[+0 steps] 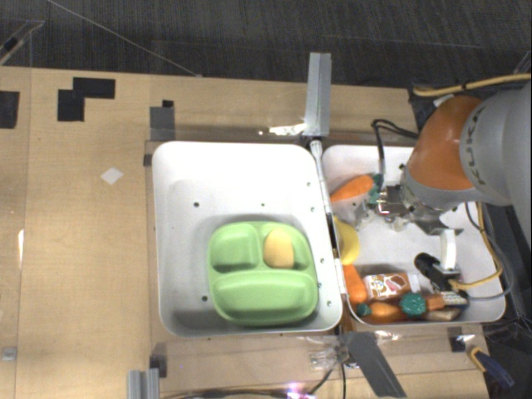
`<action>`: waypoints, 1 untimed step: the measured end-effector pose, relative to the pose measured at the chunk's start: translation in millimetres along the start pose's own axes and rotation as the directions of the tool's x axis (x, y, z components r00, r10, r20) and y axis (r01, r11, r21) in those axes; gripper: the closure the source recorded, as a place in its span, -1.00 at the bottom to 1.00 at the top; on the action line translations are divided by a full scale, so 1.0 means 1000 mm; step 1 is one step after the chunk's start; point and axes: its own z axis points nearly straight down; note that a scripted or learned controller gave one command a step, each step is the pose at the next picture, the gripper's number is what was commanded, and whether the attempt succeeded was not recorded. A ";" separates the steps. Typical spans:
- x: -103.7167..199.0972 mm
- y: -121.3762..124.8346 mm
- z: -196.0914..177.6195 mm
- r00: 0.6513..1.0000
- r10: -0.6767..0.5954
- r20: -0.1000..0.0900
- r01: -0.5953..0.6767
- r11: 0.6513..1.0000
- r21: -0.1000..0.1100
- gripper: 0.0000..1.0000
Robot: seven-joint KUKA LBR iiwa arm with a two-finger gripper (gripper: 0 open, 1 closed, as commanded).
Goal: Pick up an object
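A slanted overhead view of a wooden bench (75,248) carrying two shallow white bins side by side. A grey robot arm (499,144) with an orange band (439,152) above its wrist reaches in from the right, over the right bin (490,310).

The end effector (384,206) sits low in the upper left part of the right bin. The arm's own bulk hides its tip, so I cannot tell whether it is spread or pressed together, and nothing can be seen gripped in it. Just to its left, close against it, lies an orange piece (353,187), angled towards the bin's upper left corner; whether the two touch is unclear.

Further down the left wall of the same bin is a yellow piece (347,243), and below that an orange carrot-shaped piece (355,285). Along the bin's near wall lie a small packet (387,285) with a red and white label, a teal round piece (413,306), another orange piece (382,311) and a small brown piece (445,303), all crowded together.

The left bin (191,181) holds a green divided tray (262,298) in its lower right area. A yellow rounded object (279,248) rests in the tray's upper right compartment.

A grey metal post (318,94) stands at the far edge, between the two bins.
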 end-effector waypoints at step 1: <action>-0.014 0.084 0.004 0.997 -0.079 0.002 0.079 0.997 0.002 -1.00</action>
